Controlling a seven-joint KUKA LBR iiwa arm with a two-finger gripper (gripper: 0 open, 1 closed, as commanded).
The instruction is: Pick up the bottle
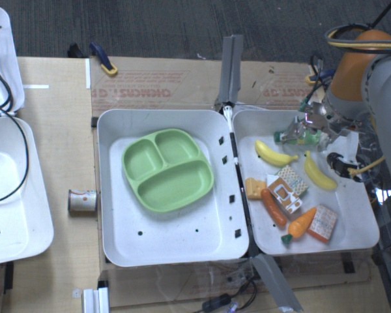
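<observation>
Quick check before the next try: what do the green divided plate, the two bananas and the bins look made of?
Green plate: likely matte moulded plastic, even colour and soft rims. Bananas: probably plastic toys, uniform glossy yellow. Bins: seemingly thin white plastic, smooth with rounded corners.

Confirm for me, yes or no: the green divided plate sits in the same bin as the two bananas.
No. The green plate lies in the left bin, while both bananas lie in the right bin.

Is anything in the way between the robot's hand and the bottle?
Nothing visible. The end effector sits right at the small greenish bottle in the back of the right bin. The nearest banana lies just in front of the bottle, not between them.
</observation>
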